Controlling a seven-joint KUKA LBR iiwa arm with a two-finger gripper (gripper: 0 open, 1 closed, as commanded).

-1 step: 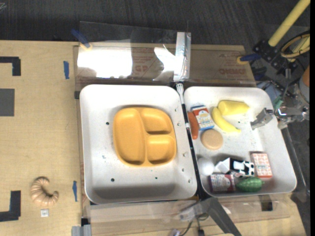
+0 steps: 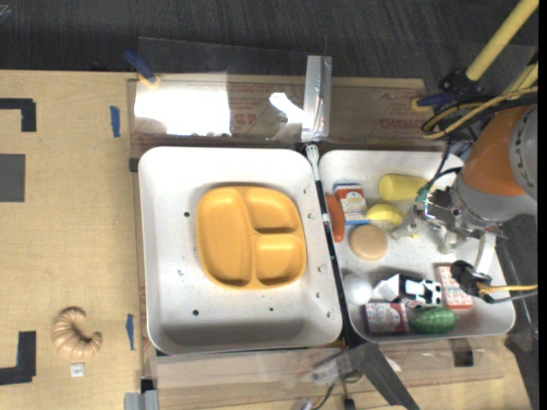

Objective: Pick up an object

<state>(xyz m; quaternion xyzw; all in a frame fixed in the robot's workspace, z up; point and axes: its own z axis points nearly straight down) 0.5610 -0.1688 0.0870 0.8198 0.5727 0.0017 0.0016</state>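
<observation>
The right bin [image 2: 500,314] holds several small items. A yellow lemon-like piece [image 2: 398,185] lies at the back, with a smaller yellow piece [image 2: 384,216] and a round tan bun [image 2: 369,243] in front of it. A red and white carton [image 2: 349,202] and a red sausage [image 2: 335,218] lie by the left wall. Along the front lie a red can [image 2: 385,317], a green piece [image 2: 432,319] and a black and white carton [image 2: 421,291]. My gripper [image 2: 438,214] hangs low over the bin's middle, just right of the smaller yellow piece, and I see nothing held in it.
The left bin [image 2: 162,186] holds a yellow divided tray [image 2: 250,233]. A tan croissant [image 2: 77,332] lies on the wooden bench at the front left. Yellow and black cables [image 2: 466,101] run behind the right bin. A metal divider [image 2: 315,96] stands at the back.
</observation>
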